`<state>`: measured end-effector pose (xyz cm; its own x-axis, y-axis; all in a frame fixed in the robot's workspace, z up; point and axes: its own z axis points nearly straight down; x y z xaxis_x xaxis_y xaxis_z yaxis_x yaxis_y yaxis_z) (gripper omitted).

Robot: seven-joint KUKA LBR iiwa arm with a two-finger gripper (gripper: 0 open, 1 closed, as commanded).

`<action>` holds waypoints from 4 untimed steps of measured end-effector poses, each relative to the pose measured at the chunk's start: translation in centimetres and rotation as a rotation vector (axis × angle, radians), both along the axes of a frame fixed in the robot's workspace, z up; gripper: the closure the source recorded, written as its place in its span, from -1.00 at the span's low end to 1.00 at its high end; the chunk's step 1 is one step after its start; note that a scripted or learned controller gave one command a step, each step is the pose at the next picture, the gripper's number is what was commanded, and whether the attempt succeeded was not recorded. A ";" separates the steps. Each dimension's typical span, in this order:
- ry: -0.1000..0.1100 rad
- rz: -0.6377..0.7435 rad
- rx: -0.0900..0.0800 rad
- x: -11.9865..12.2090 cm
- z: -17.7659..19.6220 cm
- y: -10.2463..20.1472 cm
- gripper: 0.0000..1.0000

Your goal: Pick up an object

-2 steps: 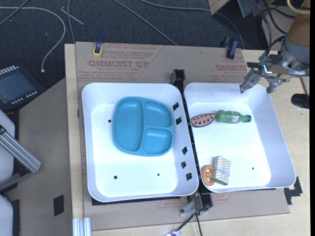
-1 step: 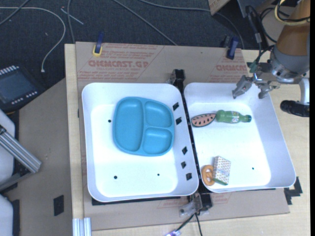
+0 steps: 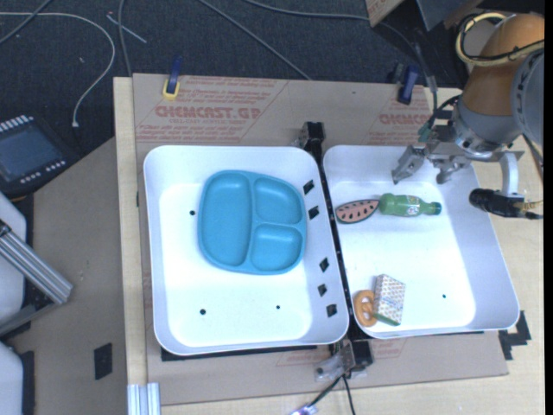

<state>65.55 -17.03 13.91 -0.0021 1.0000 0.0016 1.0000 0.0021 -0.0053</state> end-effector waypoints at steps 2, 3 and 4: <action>-0.010 -0.001 -0.003 -0.1 6.0 0.1 1.00; -0.012 -0.001 -0.003 0.0 11.4 0.1 1.00; -0.003 0.003 0.001 -1.1 10.1 5.4 1.00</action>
<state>64.41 -11.67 24.05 -0.0050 1.0000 0.0028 1.0000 0.0050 -0.0027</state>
